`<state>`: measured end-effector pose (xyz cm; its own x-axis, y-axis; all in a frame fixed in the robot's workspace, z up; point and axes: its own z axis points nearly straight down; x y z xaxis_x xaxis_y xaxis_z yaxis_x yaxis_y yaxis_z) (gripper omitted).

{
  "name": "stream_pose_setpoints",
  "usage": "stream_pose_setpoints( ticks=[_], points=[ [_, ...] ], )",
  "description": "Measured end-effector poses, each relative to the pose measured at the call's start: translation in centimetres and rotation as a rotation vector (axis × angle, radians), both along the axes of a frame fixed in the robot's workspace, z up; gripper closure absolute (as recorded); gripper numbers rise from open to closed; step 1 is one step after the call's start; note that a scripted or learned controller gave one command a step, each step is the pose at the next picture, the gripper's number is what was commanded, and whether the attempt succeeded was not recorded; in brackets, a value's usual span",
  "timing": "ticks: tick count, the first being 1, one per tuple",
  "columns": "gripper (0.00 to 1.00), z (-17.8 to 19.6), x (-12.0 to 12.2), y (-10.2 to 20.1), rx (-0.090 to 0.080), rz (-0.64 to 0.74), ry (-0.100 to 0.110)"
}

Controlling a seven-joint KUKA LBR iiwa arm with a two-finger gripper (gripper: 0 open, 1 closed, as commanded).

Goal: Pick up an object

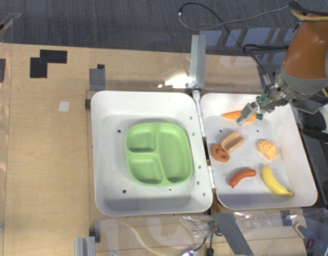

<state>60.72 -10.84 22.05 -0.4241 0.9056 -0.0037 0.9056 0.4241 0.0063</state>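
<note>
The hand (pixel 253 111) hangs low over the right white bin (pixel 308 164), right at the long orange toy carrot (pixel 233 114) lying near the bin's back wall; whether it is spread or closed I cannot tell, and nothing visibly sits in it. To grip well, I judge it should centre across the carrot's narrow width, settle fully, then close before lifting. Nearer the front lie a tan bread roll (pixel 231 141), an orange ridged piece (pixel 267 149), a red sausage (pixel 242 176) and a yellow banana (pixel 274 181). A green divided plate (pixel 158 153) lies in the left bin.
</note>
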Motion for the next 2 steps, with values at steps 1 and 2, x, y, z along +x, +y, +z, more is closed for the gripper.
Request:
stream_pose_setpoints(
  ticks=[1,2],
  points=[
    [0.00,-13.2,5.7,0.1,-0.001,0.114,0.010],
    [0.00,-9.6,6.4,-5.0,-0.003,0.197,-0.002]
  ],
)
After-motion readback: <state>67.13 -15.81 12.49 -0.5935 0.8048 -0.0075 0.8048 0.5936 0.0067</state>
